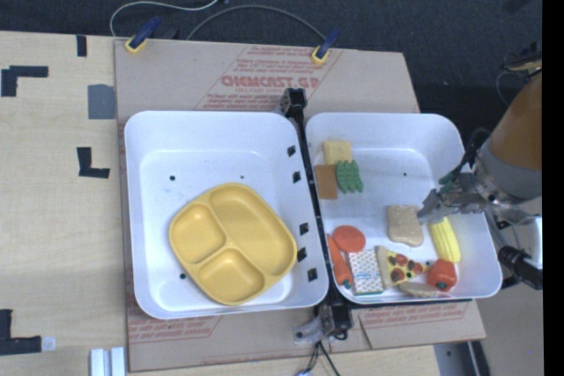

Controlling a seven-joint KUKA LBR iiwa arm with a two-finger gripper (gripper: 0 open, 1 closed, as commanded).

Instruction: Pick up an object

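Step now: You are at the reaching step. No toy is lifted yet, as far as I can judge.
Arm: Your grey arm comes in from the right, over the right edge of the right bin (441,129).
Claw: The gripper (438,202) is small and dark here. You cannot tell if it is spread or pressed together.
Closest toys: The bread slice (405,226) and the corn cob (445,239) lie just beside the claw, on the near side of it.
Next move: I think you need to go down over one toy and pinch it. The bread and the corn lie close together, so aim at the middle of one.
Bread slice: Flat, tan, with soft corners. It looks thin, so it may be hard to pinch.
Corn cob: Long, yellow and bumpy. A pinch across its short side looks best.
Other toys in the right bin: A round red tomato (442,275), a flat pizza slice (402,265), a speckled box (365,271), an orange round piece (348,239), a green bumpy block (349,176) and a pale yellow block (337,151).
Left bin: A smooth yellow plastic plate (231,242) with three sections sits in the left bin (150,136).
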